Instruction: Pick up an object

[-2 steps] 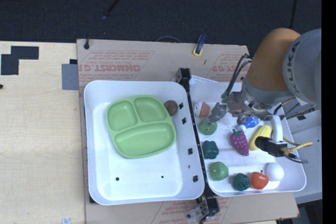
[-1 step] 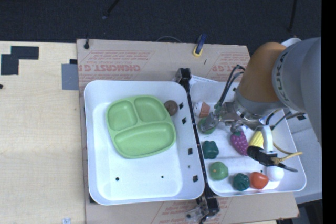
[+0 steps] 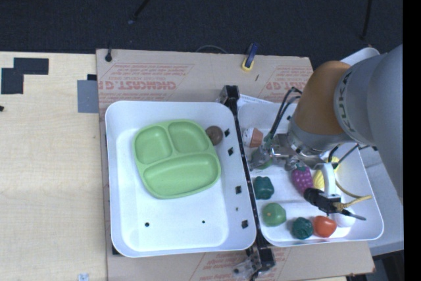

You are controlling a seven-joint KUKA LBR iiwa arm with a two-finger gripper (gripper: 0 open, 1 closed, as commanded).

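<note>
The grey arm with its orange band (image 3: 322, 105) reaches over the right shallow white bin (image 3: 375, 224), beside the left white bin (image 3: 125, 220) holding a green three-part plastic plate (image 3: 176, 158). The gripper (image 3: 266, 156) hangs at the right bin's nine o'clock side; whether the claw is wide or narrow, I cannot tell. Nearest, at its six o'clock, lies a dark green lumpy toy (image 3: 263, 187); a light green round toy (image 3: 274, 213) sits beyond. Best to drop straight down, centred on one piece, clear of the wall.
</note>
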